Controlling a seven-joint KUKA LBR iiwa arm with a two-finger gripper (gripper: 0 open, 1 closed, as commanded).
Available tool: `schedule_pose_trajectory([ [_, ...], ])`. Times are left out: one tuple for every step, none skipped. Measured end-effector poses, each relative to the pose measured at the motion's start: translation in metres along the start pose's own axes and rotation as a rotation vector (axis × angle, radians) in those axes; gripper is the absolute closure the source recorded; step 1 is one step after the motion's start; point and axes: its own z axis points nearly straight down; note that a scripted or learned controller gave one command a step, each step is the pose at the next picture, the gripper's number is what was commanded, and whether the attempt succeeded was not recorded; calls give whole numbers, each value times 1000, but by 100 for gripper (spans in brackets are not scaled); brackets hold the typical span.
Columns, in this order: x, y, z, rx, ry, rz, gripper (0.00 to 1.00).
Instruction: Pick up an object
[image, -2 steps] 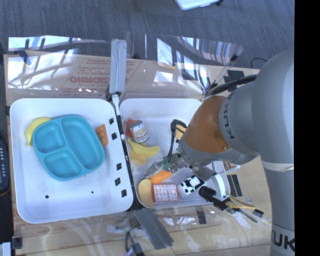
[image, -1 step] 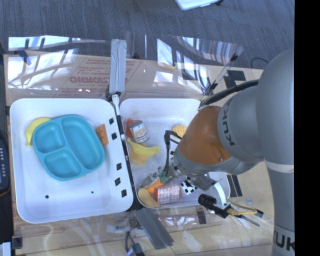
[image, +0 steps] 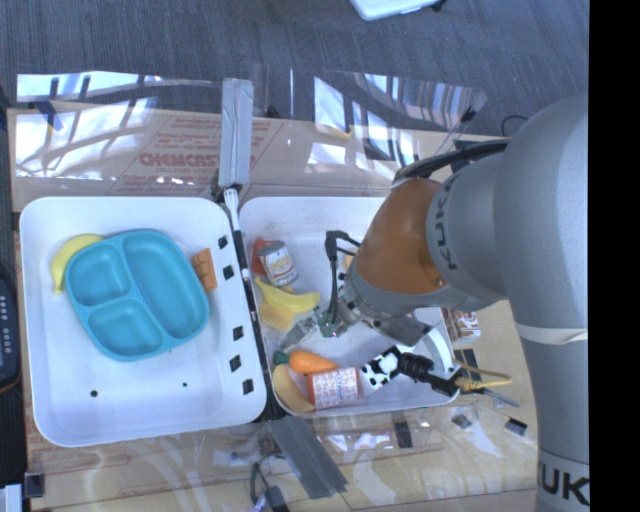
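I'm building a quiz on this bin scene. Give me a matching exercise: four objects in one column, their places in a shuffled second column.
Objects:
1. blue divided plate
2. banana
3. carrot
4. small orange block

Places:
A. right bin, low, near the divider
B. middle of the left bin
C. left bin, beside the plate's right edge
D. right bin, just below a small can

Pairs: 1-B, 2-D, 3-A, 4-C

Yellow banana (image: 288, 301) flat in right bin (image: 300, 215), near left wall
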Motion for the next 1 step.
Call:
schedule_pose_trajectory([
  [-61,122,0,0,-1,301,0],
])
